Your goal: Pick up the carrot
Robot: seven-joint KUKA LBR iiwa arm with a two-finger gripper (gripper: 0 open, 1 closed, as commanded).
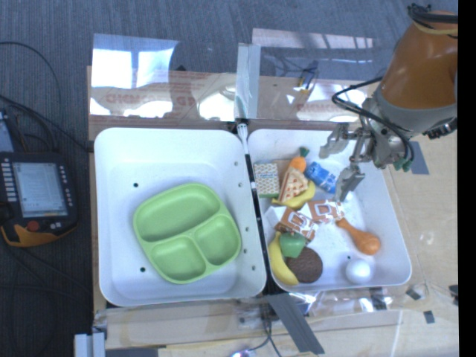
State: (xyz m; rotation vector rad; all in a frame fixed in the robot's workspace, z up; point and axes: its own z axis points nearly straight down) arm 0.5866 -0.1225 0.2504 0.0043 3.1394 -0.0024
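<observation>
I see the arm [424, 58] reaching in from the right, its orange band over the far right corner of the right bin [398, 233]. The end effector [348, 188] hangs over the right side of that bin with its fingers spread apart and nothing between them; one fingertip [346, 184] points down toward the toys.

The carrot [299, 160] sits in the far part of the right bin, a small orange piece with a green top, just left of a blue item [321, 175] and touching the far edge of a pizza slice [291, 182]. It lies left of the end effector and apart from it.

Around it I make out a beige waffle-like block [265, 178] against the bin's left wall, a yellow banana [297, 198] under the pizza slice, and two red-and-white packets [297, 220] near the middle. A drumstick [361, 238] lies to the right of those, a white ball [358, 271] in the near right corner, and a brown round cookie [305, 265] beside a second banana [278, 262] at the near left. A green pepper [292, 245] rests just above the cookie.

The left bin [119, 169] holds a green divided plate [187, 231]. On the floor at far left I see a teach pendant [36, 192] with its cable. Behind both bins the worktop [186, 95] carries shiny clear sheeting.
</observation>
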